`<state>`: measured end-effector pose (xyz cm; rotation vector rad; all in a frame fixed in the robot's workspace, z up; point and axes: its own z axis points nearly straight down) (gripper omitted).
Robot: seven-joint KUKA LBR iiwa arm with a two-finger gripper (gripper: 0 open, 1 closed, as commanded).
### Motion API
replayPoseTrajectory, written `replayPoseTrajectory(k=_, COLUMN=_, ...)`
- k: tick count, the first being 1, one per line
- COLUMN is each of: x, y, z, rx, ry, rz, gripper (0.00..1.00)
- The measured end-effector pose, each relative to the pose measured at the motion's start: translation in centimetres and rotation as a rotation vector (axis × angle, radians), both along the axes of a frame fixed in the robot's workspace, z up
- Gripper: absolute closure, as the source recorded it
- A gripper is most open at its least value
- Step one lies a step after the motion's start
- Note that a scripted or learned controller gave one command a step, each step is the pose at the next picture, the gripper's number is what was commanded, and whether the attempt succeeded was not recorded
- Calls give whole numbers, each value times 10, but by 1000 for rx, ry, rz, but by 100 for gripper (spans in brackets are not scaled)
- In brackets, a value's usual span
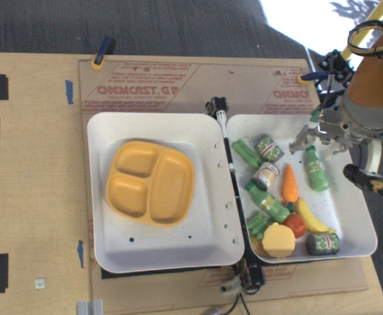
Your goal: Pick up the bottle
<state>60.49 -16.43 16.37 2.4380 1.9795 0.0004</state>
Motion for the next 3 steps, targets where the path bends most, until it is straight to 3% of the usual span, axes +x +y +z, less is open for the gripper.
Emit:
replayPoseTrajectory(k=1, x=19, y=-38, z=-67, rx=8, ry=-2, rz=-27, gripper=0)
replayPoseTrajectory(k=2, x=19, y=-39, z=-57, rx=3, ry=-2, rz=-26, gripper=100)
replayPoseTrajectory(k=3, x=55, y=-22, z=37, rx=0, ry=-2, rz=-118, gripper=100)
